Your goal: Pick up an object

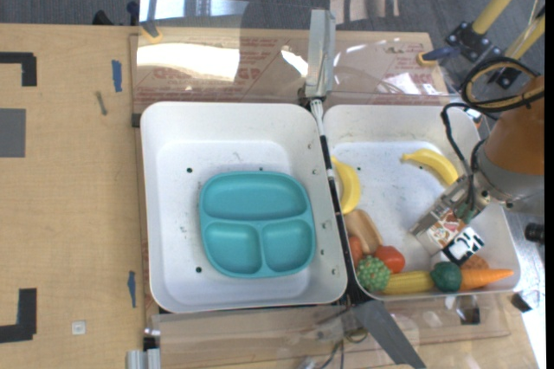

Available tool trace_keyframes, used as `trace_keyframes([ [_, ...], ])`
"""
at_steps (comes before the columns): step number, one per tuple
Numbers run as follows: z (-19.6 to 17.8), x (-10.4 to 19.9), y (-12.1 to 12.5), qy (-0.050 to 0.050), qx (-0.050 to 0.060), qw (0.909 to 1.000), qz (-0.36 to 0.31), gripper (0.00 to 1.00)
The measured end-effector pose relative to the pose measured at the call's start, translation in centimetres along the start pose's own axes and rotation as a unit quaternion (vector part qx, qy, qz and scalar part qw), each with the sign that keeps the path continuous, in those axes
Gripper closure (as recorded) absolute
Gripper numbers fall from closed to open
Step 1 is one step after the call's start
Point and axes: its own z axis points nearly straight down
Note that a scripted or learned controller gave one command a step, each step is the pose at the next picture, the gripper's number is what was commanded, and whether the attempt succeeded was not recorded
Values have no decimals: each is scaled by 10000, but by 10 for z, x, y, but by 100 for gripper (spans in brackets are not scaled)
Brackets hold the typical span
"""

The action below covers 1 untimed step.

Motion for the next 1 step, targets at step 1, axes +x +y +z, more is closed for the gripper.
trace_keyframes([
  [1, -1, 46, -18, -8, -40, 9996, 261, 0],
])
